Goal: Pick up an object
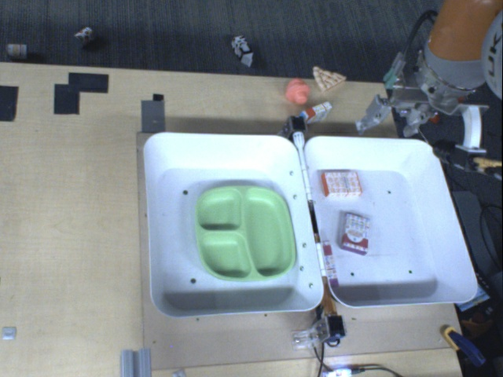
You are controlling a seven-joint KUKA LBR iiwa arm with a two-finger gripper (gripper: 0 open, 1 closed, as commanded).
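- Above the far right corner of the right bin [440,210]: gripper [397,116] hangs past the rim, jaws spread, nothing between them.
- Left bin [165,210], well left of the jaws: green divided tray [245,232] lying flat.
- Right bin, below-left of the jaws: red-white carton [341,183]; nearer the camera, a small red box [354,233], apart from it.

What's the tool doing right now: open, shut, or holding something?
Tool: above the far rim of the right bin; open or shut cannot be told, and nothing shows in its grip.
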